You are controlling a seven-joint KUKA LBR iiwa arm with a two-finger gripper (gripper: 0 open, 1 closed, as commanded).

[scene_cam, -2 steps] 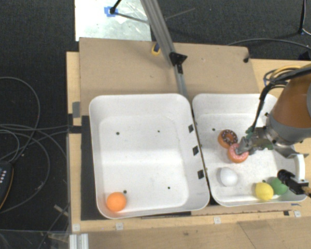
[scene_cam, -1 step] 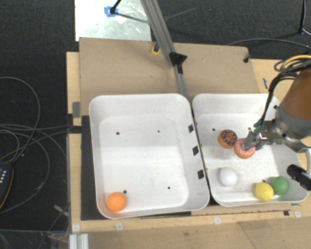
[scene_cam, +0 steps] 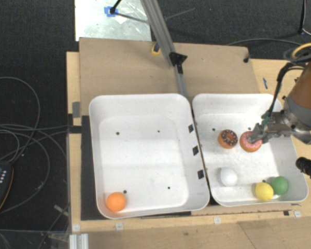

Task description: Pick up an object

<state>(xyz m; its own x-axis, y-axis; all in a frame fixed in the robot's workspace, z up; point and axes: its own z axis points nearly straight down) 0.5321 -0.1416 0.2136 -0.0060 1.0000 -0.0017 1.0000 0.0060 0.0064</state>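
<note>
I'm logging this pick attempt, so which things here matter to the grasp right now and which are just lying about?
In play: gripper; pink doughnut directly beneath it.

Lying about: brown sprinkled doughnut; white ball; yellow ball; green ball; orange ball in the left bin.

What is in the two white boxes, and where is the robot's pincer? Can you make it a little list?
left bin: one orange ball near the front left corner
right bin: five things
donuts: a brown sprinkled donut beside a pink donut
white ball: in front of the brown donut
front right corner: yellow ball touching a green ball
pincer: right at the pink donut
holding anything: cannot tell
</note>
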